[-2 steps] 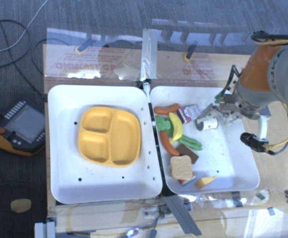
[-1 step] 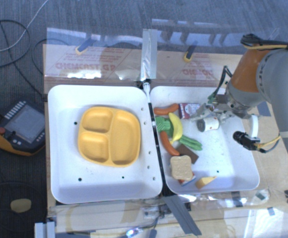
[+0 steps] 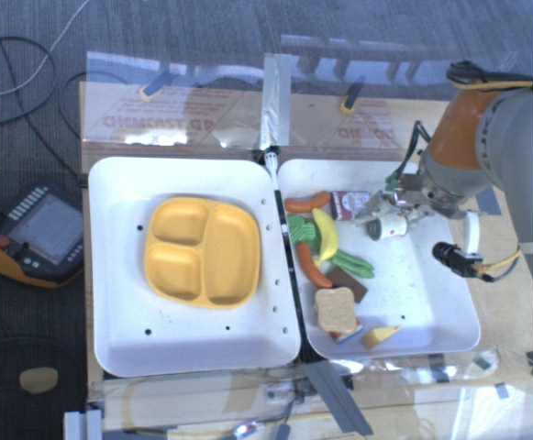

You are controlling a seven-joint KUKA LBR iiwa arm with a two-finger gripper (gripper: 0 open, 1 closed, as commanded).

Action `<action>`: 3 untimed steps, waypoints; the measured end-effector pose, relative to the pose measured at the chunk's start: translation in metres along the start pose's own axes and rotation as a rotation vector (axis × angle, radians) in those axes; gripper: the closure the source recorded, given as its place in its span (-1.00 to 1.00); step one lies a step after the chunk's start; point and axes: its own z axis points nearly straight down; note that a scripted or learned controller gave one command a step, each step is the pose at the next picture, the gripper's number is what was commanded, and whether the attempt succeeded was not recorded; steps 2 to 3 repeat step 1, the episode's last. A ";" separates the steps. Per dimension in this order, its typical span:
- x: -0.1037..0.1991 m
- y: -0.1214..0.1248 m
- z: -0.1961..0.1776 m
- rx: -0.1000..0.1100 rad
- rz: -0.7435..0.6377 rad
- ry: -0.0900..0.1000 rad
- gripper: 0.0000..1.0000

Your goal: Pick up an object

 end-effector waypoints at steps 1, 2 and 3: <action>0.031 0.025 -0.097 0.010 0.043 0.003 1.00; 0.031 0.025 -0.097 0.010 0.043 0.003 1.00; 0.031 0.025 -0.097 0.010 0.043 0.003 1.00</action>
